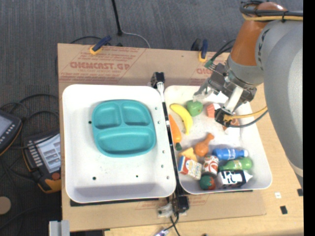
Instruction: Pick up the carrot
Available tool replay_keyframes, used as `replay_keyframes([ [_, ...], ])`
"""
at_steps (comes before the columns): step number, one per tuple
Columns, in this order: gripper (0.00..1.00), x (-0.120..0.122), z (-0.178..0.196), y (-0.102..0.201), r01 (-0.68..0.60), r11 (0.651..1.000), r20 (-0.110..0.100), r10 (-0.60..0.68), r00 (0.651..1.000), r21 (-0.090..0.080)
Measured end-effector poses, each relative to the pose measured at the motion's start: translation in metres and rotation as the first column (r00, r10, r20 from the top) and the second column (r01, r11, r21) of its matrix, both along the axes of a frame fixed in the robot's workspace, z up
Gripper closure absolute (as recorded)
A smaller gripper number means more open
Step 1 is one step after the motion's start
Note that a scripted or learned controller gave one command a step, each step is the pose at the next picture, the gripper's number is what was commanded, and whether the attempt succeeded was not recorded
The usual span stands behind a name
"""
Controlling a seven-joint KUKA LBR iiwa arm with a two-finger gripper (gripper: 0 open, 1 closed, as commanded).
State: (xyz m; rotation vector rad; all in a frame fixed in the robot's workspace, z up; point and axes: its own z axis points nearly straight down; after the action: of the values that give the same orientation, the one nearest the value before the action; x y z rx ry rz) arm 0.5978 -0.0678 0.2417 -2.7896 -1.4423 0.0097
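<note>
Hidden: the carrot lies tight against the left wall of the right bin, so part of its length is hard to separate from the rim; its lower end seems to carry a small green tip.
Cut off: the arm runs out of the picture at the right edge.
Tool: the tool hangs over the upper part of the right bin, well right of the carrot; how far open it stands cannot be told from this slant, and nothing is seen in its hold.
Near the tool: a green round fruit and a small pink-orange piece lie just below it.
Carrot: orange, slim, lying lengthwise, just left of the banana.
Other contents: below and right of the carrot lie a drumstick, a small carton, a blue bottle and a green bottle.
Left bin: across the wall from the carrot, the left bin holds a teal divided tray.
Bench: a cardboard sheet covers the bench under both bins.
</note>
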Motion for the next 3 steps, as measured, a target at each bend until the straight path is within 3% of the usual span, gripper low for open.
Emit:
replay_keyframes([
  [1,0.0,-0.056,-0.06,0.009,-0.02,1.0,-0.002,0.02,1.0,0.002],
  [2,0.0,-0.099,-0.154,-0.031,-0.27,0.963,0.009,0.27,0.963,0.003],
  [3,1.0,-0.098,-0.145,-0.032,-0.27,0.963,0.011,0.27,0.963,0.0],
])
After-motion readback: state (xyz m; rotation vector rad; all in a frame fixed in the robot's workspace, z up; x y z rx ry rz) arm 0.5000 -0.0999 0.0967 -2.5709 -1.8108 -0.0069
